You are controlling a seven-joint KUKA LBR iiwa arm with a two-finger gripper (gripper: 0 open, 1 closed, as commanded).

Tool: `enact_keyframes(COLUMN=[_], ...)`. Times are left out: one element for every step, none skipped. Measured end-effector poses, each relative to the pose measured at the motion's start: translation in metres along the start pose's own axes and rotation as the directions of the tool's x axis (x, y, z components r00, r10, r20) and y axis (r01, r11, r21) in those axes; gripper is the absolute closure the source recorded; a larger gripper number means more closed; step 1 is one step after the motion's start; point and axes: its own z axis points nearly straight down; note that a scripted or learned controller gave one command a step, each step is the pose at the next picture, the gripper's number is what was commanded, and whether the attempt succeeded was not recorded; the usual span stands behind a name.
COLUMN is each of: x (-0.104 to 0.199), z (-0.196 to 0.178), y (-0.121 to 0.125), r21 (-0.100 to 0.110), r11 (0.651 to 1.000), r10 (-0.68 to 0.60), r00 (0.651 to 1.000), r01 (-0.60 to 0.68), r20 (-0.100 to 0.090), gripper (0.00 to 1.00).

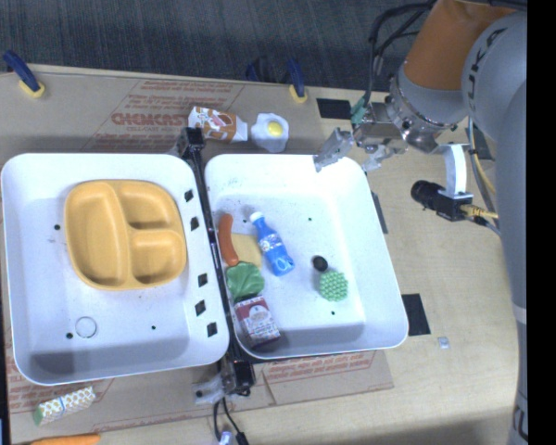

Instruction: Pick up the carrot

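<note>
In the right bin (pixel 375 248), the carrot (pixel 226 238) lies well apart from the open, empty end effector (pixel 345 153).

Gripper (pixel 350 148) hovers over right bin's (pixel 382 276) top-right rim, fingers apart, nothing between them. Carrot (pixel 226 238) lies along that bin's left wall, beside blue bottle (pixel 271 245). Yellow divided tray (pixel 125 233) sits in left bin (pixel 28 323).

Grey arm (pixel 500 72) from the right, tool (pixel 350 150) empty, fingers apart.
</note>
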Motion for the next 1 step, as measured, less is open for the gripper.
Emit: enact_keyframes(x=[0.055], z=[0.1706], y=[-0.0188], r21=[0.002], r11=[0.99], r10=[-0.142], r00=[0.99], r01=[0.142], r20=[-0.001], gripper=[0.0])
